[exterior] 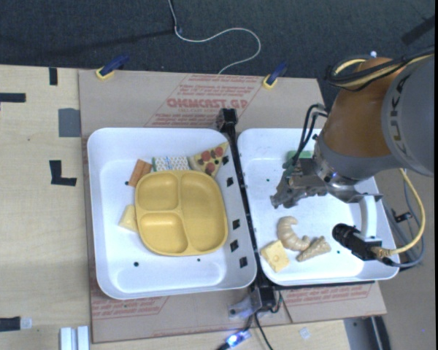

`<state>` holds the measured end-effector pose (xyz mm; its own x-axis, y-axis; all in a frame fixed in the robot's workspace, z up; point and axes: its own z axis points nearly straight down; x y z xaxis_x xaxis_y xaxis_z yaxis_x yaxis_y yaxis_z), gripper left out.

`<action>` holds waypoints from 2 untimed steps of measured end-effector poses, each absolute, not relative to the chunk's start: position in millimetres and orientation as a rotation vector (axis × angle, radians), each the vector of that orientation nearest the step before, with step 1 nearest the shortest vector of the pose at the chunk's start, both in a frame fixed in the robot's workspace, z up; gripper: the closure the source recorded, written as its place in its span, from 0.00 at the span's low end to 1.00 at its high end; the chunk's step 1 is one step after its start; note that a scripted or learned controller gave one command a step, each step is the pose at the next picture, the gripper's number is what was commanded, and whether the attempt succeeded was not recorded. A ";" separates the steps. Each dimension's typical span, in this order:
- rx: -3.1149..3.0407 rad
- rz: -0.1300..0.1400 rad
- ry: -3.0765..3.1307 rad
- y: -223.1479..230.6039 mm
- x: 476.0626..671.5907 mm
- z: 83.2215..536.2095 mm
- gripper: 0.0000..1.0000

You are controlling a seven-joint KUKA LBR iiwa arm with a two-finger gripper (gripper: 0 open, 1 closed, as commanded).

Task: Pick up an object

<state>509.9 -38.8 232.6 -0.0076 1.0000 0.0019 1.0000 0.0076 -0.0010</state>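
Left bin [106, 195]: yellow divided plate [181, 211] sitting over a few small items (orange piece, patterned cards), untouched. Right bin [317, 272]: croissant-shaped piece [288, 230], yellow cheese wedge [275, 256] and a tan ginger-like piece [313, 249] lie near the front wall. Gripper [290, 194] hovers just above and behind the croissant, nothing visibly between its fingers; can't tell how wide it's set from this angle. By my read, pick not done: descent, close and lift all remain.

Croissant [289, 232], cheese wedge [274, 256] and ginger-like piece [313, 249] lie in the right bin [263, 148].
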 end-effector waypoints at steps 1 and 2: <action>-2.218 0.003 -2.221 -40.9 504.0 232.9 1.00; -2.219 0.006 -2.220 -43.5 502.6 212.9 1.00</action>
